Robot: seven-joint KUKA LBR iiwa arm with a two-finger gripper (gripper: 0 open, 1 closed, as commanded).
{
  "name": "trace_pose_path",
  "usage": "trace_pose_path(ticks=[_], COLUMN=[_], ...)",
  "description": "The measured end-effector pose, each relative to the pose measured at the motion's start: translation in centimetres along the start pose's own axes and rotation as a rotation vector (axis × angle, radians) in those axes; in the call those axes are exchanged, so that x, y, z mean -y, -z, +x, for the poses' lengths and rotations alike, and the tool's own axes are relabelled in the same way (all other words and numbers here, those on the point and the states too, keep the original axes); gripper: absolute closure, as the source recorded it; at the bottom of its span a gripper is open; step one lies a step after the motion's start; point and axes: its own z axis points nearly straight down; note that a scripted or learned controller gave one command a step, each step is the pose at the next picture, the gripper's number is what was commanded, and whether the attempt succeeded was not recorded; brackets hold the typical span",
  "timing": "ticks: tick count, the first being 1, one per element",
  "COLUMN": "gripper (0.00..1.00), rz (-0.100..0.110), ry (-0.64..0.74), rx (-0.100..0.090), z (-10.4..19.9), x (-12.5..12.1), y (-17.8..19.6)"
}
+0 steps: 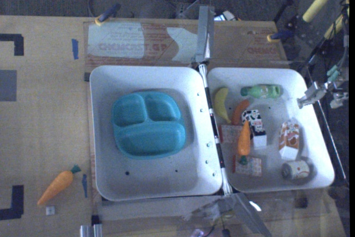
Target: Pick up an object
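Note:
The right bin holds several small items: a yellow banana, a green bottle lying flat, a black-and-white cow-patterned box, an orange carrot, an orange-and-white carton and a small can on its side. My gripper shows as a grey piece at the bin's upper right rim, above and apart from all the items. Nothing is visible in it.
The left bin contains a blue divided plate. Another carrot lies on the wooden bench left of the bins. Flat printed packets rest near the right bin's front left. A metal divider separates the bins.

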Motion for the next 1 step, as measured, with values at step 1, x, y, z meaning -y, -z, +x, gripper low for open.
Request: trace_pose_path(ticks=[1], gripper=[0.00], rz=[-0.012], ry=[0.384], rx=[0.003], z=[3.22], x=[-2.43], y=[-16.07])
